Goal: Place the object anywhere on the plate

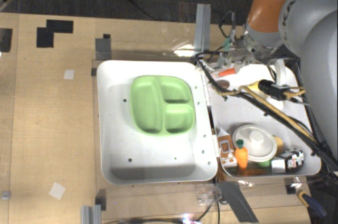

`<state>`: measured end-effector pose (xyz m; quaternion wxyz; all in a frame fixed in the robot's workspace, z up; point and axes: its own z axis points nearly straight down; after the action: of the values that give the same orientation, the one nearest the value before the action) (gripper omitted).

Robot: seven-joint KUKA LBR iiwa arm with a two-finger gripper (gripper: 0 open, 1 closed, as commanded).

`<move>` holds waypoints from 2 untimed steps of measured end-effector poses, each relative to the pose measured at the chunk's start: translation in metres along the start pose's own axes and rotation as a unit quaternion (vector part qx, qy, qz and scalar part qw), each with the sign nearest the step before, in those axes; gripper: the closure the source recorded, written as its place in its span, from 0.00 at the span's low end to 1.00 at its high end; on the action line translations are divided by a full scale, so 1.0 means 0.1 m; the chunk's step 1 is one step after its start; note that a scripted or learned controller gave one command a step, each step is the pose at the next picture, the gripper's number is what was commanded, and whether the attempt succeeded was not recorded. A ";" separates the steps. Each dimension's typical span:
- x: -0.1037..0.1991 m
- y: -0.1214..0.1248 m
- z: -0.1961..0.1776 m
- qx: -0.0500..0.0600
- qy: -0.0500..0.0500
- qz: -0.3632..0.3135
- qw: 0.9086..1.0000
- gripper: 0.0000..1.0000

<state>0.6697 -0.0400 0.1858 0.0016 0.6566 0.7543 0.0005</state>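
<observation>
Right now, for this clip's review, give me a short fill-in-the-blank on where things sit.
1. The green plate lies in the ____ bin as the camera sees it.
2. The plate has ____ compartments.
3. The toy carrot stands in the right bin, touching the ____ bowl.
4. The arm wears an ____ band.

Missing words: left; three; white; orange

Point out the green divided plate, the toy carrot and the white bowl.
green divided plate (149, 104): camera view, large left compartment.
toy carrot (241, 157): camera view, orange body.
white bowl (257, 142): camera view, centre of its inside.
</observation>
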 end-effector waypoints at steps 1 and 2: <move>0.46 -0.25 -0.12 -0.006 -0.003 -0.077 0.997 1.00; 0.94 0.12 0.00 0.000 0.001 0.107 0.994 1.00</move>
<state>0.6691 0.0548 0.1855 0.0005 0.7338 0.6794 0.0013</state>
